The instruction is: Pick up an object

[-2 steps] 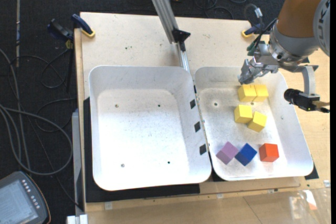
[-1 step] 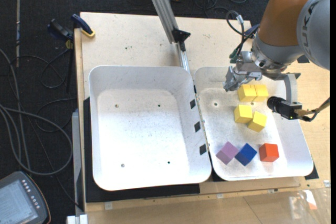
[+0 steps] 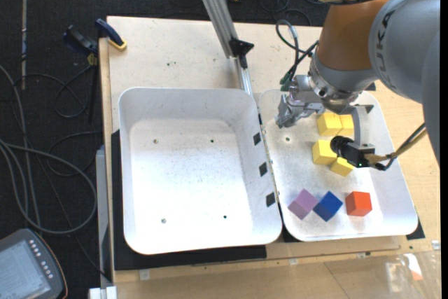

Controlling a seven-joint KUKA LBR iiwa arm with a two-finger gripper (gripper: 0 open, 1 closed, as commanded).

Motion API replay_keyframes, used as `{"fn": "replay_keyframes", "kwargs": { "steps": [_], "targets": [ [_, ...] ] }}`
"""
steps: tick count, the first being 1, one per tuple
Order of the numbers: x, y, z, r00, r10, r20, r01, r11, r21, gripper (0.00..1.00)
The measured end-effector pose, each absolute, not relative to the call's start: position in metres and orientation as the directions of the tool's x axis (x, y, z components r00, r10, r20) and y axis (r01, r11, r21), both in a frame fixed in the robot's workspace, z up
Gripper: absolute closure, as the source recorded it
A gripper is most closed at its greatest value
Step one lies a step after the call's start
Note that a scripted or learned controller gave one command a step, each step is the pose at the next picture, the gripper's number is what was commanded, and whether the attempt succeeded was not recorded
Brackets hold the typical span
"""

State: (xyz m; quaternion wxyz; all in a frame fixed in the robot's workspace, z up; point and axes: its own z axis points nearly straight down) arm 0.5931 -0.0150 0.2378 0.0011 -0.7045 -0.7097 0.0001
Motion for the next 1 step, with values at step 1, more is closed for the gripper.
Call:
{"fn": "replay_keyframes", "kwargs": {
  "steps": [1],
  "targets": [
    [0.5748, 0.0392, 0.2335, -0.008, 1.000, 0.002, 1.000, 0.008, -0.002, 1.00]
  ]
}}
